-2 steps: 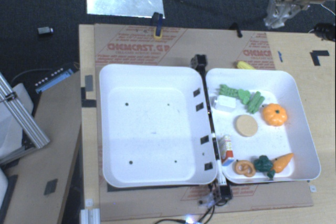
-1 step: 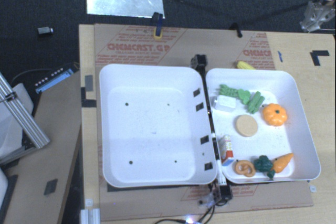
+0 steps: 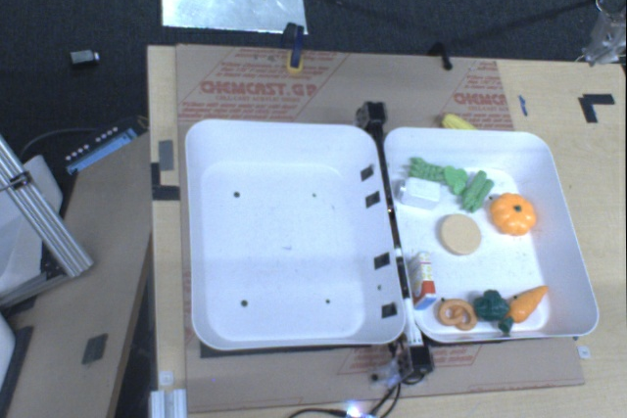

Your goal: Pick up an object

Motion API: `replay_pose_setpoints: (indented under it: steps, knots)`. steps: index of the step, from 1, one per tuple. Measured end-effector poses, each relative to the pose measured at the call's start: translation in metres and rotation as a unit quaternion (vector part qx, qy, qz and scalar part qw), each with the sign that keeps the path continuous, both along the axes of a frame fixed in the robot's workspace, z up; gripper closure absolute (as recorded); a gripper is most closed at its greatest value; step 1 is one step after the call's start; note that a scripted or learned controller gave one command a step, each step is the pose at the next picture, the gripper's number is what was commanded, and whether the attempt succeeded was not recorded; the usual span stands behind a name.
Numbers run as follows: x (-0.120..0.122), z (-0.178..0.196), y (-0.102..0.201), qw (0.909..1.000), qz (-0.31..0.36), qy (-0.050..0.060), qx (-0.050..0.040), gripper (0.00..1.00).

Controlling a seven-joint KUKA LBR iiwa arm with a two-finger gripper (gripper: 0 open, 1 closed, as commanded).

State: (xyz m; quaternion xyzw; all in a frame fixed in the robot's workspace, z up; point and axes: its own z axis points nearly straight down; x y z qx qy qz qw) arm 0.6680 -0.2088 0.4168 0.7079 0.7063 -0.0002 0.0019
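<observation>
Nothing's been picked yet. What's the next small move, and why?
Probably bring the arm in over the right bin and line up above the pumpkin. All the objects lie in that bin, and the pumpkin sits apart from the tan disc and green pieces, leaving room around it.

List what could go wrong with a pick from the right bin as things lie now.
1. The brown pretzel, dark green broccoli and orange carrot lie crowded near the right white bin's front wall, so fingers may catch a neighbour or the wall.
2. The flat tan round disc lies low and may slip a grasp.
3. The small red-and-white tube hugs the bin's left wall, leaving little finger room.
</observation>
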Motion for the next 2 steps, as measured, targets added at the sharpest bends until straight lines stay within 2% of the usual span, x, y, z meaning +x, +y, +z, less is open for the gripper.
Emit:
replay_pose_setpoints:
  steps: [1, 2]
  knots:
    - [0.001, -0.003, 0.027, 1.0, 0.004, 0.0, 0.0011, 1.0]
    - [0.001, 0.015, 0.038, 1.0, 0.004, -0.001, 0.0008, 1.0]
